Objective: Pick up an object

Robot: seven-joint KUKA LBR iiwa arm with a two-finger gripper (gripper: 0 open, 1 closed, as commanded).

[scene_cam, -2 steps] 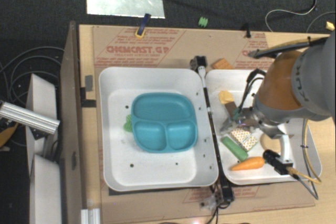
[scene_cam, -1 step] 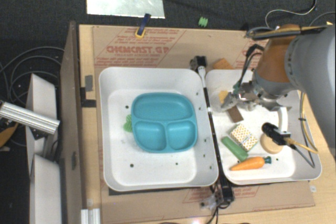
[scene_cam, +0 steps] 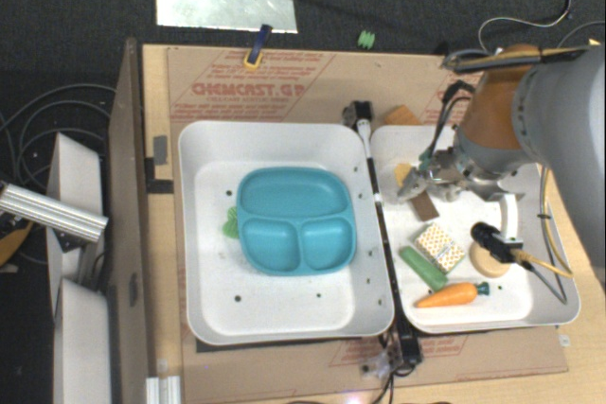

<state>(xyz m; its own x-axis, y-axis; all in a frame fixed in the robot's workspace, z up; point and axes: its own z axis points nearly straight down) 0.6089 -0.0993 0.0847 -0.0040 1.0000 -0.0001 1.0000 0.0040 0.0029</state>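
brown block (scene_cam: pixel 423 204) lying in right bin (scene_cam: pixel 516 293), just beside gripper (scene_cam: pixel 428 183); open or clenched, impossible to tell. nothing seen lifted; grasp and lift judged left to do. checkered box (scene_cam: pixel 440 246), green stick (scene_cam: pixel 423 267), carrot (scene_cam: pixel 447 296) nearby.

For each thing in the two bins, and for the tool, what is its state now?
Blue plate: right side up in the left bin, compartments empty.
Green thing: at the plate's left edge, partly hidden.
Carrot: lying flat in the right bin.
Green stick: lying flat beside the patterned box.
Brown block: lying close by the tool.
Tool: low over the right bin.
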